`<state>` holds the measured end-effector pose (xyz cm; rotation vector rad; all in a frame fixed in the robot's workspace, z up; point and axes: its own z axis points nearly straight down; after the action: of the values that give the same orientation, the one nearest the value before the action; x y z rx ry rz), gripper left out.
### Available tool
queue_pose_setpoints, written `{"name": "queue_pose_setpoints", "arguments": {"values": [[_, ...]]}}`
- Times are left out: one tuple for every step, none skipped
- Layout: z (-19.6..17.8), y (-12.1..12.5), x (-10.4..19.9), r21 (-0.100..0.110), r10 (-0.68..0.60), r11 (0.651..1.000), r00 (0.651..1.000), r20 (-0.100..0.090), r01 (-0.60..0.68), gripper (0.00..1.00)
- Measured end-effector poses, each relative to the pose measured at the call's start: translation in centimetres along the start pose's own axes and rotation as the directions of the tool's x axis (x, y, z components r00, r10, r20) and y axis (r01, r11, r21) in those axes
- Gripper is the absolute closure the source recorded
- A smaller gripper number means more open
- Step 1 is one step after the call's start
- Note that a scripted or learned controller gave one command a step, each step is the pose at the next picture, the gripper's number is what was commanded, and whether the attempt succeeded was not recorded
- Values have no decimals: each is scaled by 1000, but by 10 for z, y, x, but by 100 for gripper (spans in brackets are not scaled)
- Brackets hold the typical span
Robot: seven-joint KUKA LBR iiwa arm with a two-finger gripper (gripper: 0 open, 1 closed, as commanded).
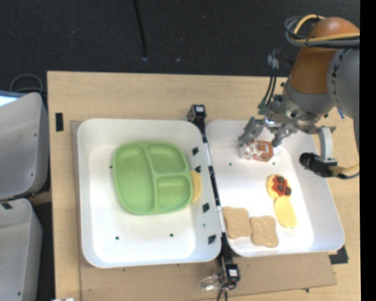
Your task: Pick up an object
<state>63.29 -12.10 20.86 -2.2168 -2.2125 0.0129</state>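
Jaws point(264, 135) spread just above small reddish object point(261, 150), right bin point(313, 231)

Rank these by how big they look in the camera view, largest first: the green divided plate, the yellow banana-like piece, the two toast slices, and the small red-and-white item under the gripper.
1. Green divided plate, by far the largest.
2-3. The two toast slices look alike; no ranking between them.
4. Yellow banana-like piece, a little smaller.
5. Red-and-white item, partly covered by the gripper, so unsure.

One fixed camera above the bench point(62, 99) — angled down over both bins.
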Motion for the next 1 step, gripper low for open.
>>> {"name": "queue_pose_setpoints", "arguments": {"values": [[-9, 3, 0, -14, -2, 1000, 1000, 1, 2, 0]]}}
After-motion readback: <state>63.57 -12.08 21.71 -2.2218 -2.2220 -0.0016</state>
